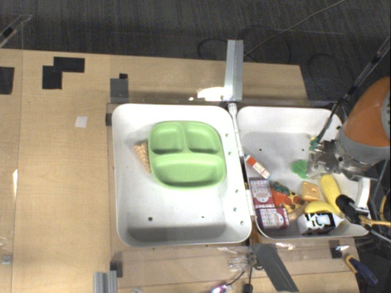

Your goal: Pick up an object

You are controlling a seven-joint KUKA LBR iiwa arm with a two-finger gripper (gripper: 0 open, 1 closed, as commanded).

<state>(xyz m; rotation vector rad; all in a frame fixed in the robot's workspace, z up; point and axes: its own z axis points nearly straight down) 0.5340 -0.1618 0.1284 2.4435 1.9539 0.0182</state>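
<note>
The right bin (275,127) holds a heap of small things along its front edge. Among them are a red and white tube (256,166), a dark red printed box (267,207), a small orange and red toy (281,195), a yellow wedge (310,191), a yellow corn cob (330,188), a black and white cup (317,221) and a small green piece (299,167). My gripper (320,161) hangs low at the bin's right side, just right of the green piece and above the corn cob. The grey wrist and orange band (369,118) cover the bin's right rim.
The left bin (131,182) holds a green divided plate (186,153) with a tan textured item (142,155) poking out under its left edge. A metal post (234,72) stands behind the divider between the bins. Cables trail at the far right.
</note>
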